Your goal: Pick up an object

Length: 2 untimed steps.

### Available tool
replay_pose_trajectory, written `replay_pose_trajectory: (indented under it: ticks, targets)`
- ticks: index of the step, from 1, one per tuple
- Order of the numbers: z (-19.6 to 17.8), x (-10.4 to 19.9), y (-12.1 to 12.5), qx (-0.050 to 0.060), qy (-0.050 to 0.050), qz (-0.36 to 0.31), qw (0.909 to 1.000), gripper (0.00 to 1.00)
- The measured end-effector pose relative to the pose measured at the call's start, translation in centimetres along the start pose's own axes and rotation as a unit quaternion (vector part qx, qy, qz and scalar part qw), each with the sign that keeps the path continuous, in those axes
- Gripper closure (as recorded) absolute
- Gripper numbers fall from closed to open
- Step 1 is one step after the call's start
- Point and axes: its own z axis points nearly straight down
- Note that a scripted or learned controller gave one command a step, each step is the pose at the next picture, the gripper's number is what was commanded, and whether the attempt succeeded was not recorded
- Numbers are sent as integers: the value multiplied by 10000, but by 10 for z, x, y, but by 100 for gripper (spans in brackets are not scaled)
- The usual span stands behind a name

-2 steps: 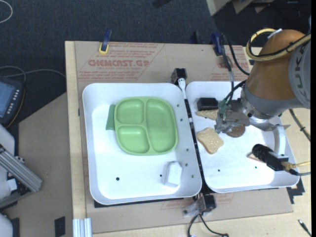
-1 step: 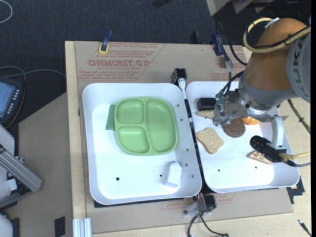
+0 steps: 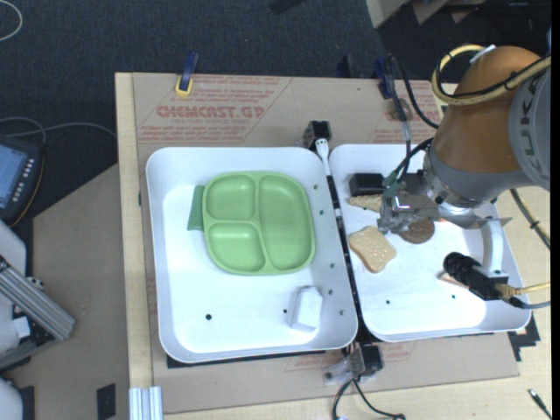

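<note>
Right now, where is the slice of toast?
Camera view: the toast slice lies in the right bin by its left wall, just below-left of the gripper.

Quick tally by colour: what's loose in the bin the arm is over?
Black: 1, the block
Tan: 2, the toast slice and the flat piece beside the block
Brown: 1, the round disc
Total: 4

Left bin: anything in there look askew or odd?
Only slightly: the green divided plate lies on a darker green flat piece that pokes out under its left edge. Nothing looks spilled or broken.
</note>
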Motion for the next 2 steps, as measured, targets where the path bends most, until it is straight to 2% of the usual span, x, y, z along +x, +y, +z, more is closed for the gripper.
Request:
replay_pose_trajectory:
  ticks: [1,2]
  targets:
    - [10,2,11,-13,-5,-6,10000,100]
    - [10,8,10,-11,-1,-7,10000,100]
